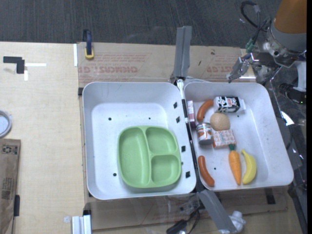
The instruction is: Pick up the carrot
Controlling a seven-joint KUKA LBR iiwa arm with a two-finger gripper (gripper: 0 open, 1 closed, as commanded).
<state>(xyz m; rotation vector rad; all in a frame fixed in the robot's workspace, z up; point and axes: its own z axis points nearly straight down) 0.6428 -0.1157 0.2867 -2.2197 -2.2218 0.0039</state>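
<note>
The small orange carrot [235, 166] lies lengthwise near the front of the right white bin [273, 112], its green top pointing away. A yellow banana [249, 166] lies just beside it on the right, and a red-and-white carton [224, 139] sits just beyond its top. 1 red sausage [205, 171] lies to its left. The left white bin [97, 130] holds a green 3-part tray [148, 156]. The jaws [237, 70] hang above the right bin's far rim, holding nothing; how far open they are I cannot tell.

Orange carrot [235, 166] w/ green top, yellow banana [249, 166], green plate [148, 156], white bins [97, 130].
</note>
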